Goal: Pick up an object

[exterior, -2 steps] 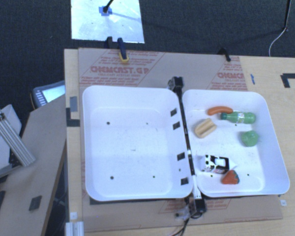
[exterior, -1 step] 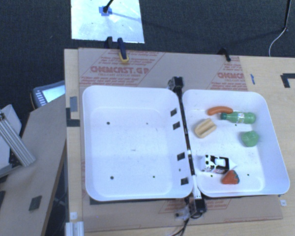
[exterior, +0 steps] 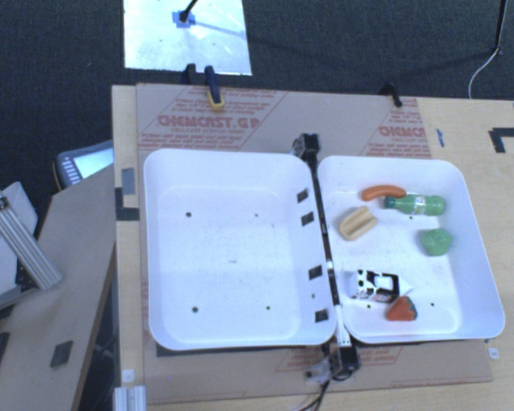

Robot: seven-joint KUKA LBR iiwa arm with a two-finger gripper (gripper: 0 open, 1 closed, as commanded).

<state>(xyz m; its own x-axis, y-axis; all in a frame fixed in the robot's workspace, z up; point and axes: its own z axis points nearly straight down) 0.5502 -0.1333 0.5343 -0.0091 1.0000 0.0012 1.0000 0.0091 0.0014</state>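
1. In the camera view we saw two shallow white bins side by side on a sheet of cardboard [exterior: 240,120] printed with red lettering, which lay on the wooden bench [exterior: 475,131].
2. The left bin [exterior: 231,229] showed a bare white floor with a few small dark dots.
3. All the things that could be picked lay in the right bin [exterior: 464,291].
4. At its far side we found an orange sausage-shaped piece [exterior: 383,193] just beside a green bottle [exterior: 416,204] that lay on its side, with its cap pointing left.
5. A tan bread roll [exterior: 357,223] lay near the bin's left wall, just nearer than the orange piece.
6. A round green piece [exterior: 436,241] sat towards the right, nearer than the bottle and apart from it.
7. At the near side, a black-and-white object [exterior: 376,284] lay close to the left wall, and a red-orange piece [exterior: 401,310] lay just beside it, nearer and to the right; we could not tell whether the two touched.
8. A yellow-tipped clamp [exterior: 214,92] gripped the far edge of the cardboard, and beyond it a shiny square plate [exterior: 187,24] lay on the dark floor.
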